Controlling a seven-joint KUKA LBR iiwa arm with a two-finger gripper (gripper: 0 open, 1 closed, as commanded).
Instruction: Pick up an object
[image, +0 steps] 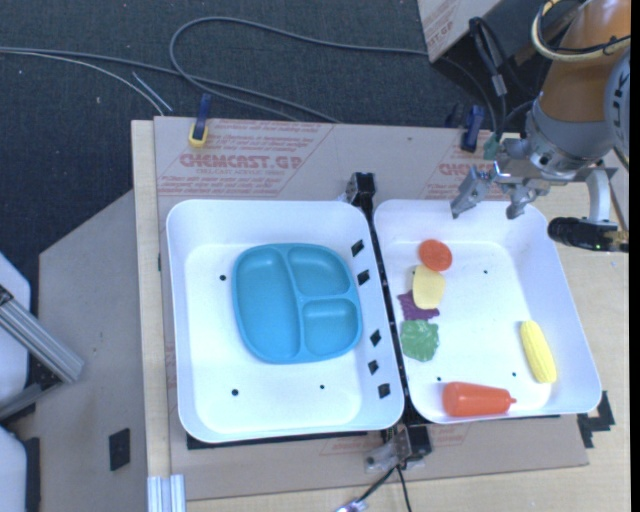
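My gripper (491, 204) hangs over the far rim of the right bin (570, 300), fingers spread apart with nothing between them. Below it in that bin lie an orange-red round piece (435, 254), a pale yellow piece (429, 288) touching it, a purple scrap (417, 307), and a green leafy piece (420, 340). A yellow corn cob (538, 351) lies near the right wall. An orange carrot (477, 399) rests along the near wall.
The left bin (195, 300) holds a blue divided plate (297, 301). A black divider with clips (372, 290) runs between the bins. Cables and a blue-yellow clamp (200, 129) lie at the back of the bench.
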